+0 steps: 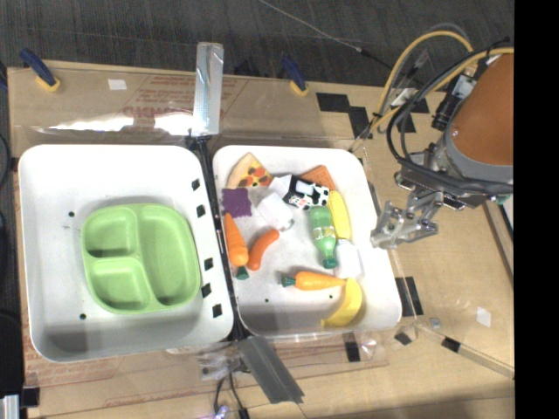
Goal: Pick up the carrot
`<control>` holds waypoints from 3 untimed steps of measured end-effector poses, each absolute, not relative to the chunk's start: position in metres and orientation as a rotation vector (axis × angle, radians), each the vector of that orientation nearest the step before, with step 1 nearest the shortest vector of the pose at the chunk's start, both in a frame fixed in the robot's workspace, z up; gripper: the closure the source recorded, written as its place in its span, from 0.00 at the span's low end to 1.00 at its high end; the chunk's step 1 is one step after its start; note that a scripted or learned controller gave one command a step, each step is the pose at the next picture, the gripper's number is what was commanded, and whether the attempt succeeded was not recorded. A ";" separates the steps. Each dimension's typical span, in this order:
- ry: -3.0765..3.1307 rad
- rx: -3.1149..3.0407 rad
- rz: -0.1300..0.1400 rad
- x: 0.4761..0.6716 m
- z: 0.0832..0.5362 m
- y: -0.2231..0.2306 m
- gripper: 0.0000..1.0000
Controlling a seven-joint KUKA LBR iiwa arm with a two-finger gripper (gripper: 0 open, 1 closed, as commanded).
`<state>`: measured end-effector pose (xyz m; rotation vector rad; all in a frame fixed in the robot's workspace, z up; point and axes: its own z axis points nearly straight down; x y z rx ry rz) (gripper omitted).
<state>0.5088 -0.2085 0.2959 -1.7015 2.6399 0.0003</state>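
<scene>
The gripper (403,227) hangs outside the right bin (377,201), holding nothing; I cannot tell its state. Three carrot-like pieces lie inside — the clearest, the carrot (316,280), sits just beside a banana (347,305) and a green bottle (323,234), so a grab could catch those instead.

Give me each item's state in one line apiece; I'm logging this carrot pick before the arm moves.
Gripper: outside the right bin's right wall, holding nothing.
Carrot: lying along the right bin's left wall.
Second carrot: lying near the front.
Green bottle: lying on its side.
Banana: lying in the front right corner.
Green tray: flat in the left bin.
</scene>
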 end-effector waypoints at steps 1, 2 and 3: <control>2.281 -2.162 0.005 0.477 0.254 -0.210 1.00; 2.274 -2.168 0.005 0.479 0.264 -0.207 1.00; 2.267 -2.174 0.006 0.480 0.274 -0.205 1.00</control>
